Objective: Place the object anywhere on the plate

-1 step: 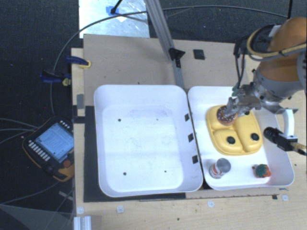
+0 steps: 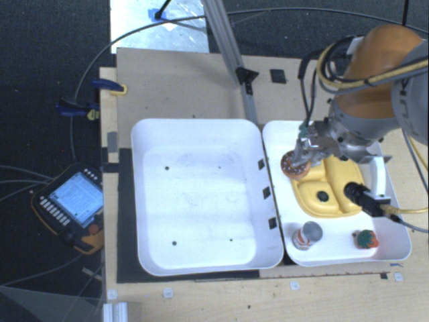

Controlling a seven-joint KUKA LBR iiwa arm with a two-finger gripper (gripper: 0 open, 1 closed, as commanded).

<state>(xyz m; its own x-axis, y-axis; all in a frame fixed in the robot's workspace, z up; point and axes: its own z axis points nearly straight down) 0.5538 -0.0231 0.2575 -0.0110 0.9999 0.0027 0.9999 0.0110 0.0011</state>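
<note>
A yellow plate (image 2: 328, 192) with a dark spot in its middle lies in the right bin (image 2: 395, 247). A brown and pink ring-shaped doughnut (image 2: 293, 167) sits at the plate's upper left edge, partly over the rim. My gripper (image 2: 301, 155) hangs directly above and against the doughnut, reaching in from the right. The gripper's body hides the doughnut's far side, so I cannot make out whether the doughnut is gripped or resting on the plate's rim.
A small grey cup-like object (image 2: 308, 235) and a small green and orange toy (image 2: 364, 239) lie at the front of the right bin. The left bin (image 2: 144, 180) stands beside it. A black cable connector (image 2: 362, 198) hangs over the plate's right side.
</note>
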